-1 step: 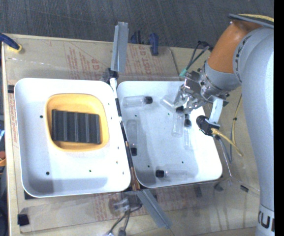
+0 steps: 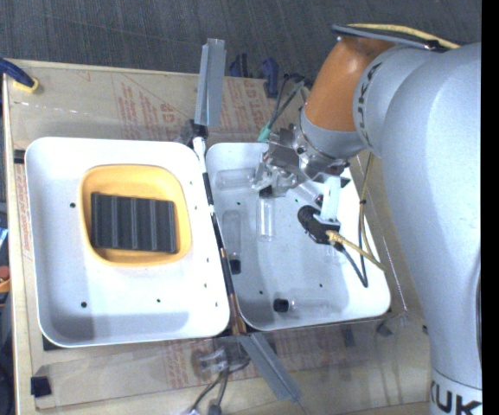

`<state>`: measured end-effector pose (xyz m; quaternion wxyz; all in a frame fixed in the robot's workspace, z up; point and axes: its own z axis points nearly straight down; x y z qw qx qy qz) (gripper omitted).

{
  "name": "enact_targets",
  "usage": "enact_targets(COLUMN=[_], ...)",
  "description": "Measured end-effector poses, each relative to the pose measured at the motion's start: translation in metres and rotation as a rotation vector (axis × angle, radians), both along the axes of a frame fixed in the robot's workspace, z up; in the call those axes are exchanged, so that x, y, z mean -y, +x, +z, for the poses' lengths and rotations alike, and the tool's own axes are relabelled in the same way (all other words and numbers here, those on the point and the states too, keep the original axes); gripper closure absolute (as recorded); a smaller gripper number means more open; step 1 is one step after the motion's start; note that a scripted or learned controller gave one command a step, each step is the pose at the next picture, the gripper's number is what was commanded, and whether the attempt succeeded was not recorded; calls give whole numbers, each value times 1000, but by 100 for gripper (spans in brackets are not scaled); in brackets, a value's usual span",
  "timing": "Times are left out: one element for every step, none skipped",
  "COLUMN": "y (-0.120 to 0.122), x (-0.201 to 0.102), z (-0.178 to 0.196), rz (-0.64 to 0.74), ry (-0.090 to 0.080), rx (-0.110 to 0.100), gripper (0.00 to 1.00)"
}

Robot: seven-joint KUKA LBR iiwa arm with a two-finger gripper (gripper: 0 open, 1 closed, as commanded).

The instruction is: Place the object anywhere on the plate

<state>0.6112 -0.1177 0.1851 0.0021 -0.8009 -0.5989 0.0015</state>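
Left bin (image 2: 50,309): shallow, white, well to the left of the gripper. It carries a yellow plate (image 2: 137,178) with rounded corners, and a dark ribbed rectangular block (image 2: 133,223) lies flat on the plate.

Right bin (image 2: 258,318): shallow, white, touching the left bin along the middle seam. A clear tube-like object (image 2: 266,217) lies on its floor just below the gripper, apart from the plate. A small dark piece (image 2: 280,304) sits near the bin's front wall, well below the gripper.

Gripper (image 2: 271,182): low over the upper part of the right bin; fingers clear and hard to read, so whether it is released or clenched cannot be told.

Arm (image 2: 405,145): grey with orange band, to the right of the gripper.

Table (image 2: 102,89): brown board under both bins.
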Motion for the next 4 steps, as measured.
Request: enact_targets(y=[33, 45, 6, 6], x=[-60, -103, -118, -118], z=[73, 6, 22, 22], rz=[160, 452, 679, 679], ry=[0, 1, 1, 1], rx=[2, -1, 0, 1], gripper=[100, 100, 100, 0])
